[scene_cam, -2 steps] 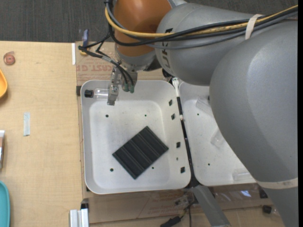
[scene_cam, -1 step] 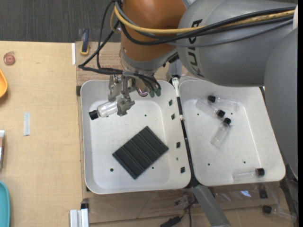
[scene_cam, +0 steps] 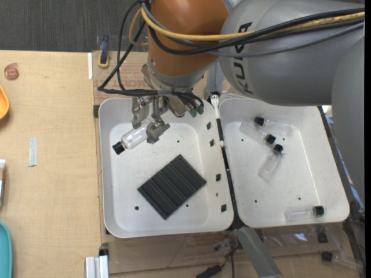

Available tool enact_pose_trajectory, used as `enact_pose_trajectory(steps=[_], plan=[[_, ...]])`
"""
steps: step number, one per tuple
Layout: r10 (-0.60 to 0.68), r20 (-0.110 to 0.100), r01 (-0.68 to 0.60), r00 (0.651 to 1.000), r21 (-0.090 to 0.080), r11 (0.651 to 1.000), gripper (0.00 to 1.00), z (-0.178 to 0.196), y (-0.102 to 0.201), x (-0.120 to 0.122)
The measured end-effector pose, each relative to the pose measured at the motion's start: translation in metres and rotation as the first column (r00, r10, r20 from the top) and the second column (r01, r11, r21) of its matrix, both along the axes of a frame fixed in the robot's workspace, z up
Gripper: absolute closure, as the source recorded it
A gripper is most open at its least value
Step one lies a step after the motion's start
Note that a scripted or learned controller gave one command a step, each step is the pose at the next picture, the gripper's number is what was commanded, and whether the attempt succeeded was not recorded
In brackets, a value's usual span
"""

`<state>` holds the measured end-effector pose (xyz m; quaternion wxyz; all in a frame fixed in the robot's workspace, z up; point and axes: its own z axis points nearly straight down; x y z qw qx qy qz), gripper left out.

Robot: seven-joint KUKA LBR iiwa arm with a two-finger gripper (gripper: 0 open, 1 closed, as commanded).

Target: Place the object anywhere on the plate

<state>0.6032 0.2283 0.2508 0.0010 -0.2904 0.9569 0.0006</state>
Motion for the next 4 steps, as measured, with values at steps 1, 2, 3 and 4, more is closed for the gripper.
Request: enact_pose_trajectory(steps=[1, 2, 3, 4], plan=[[-0.175, 0.001, 0.175, 0.984, 0.0, 0.984, 1.0, -0.14, -0.001, 0.057], [0.102, 0.004, -0.102, 0.995, 0.001, 0.995, 1.0, -0.048, 0.0, 0.057], [0.311, 0.005, -0.311, 0.951, 0.0, 0.951, 1.0, 0.016, -0.008, 0.057], [0.331, 0.002, -0.331, 0.944, 0.001, 0.944, 1.0, 0.013, -0.012, 0.037]])
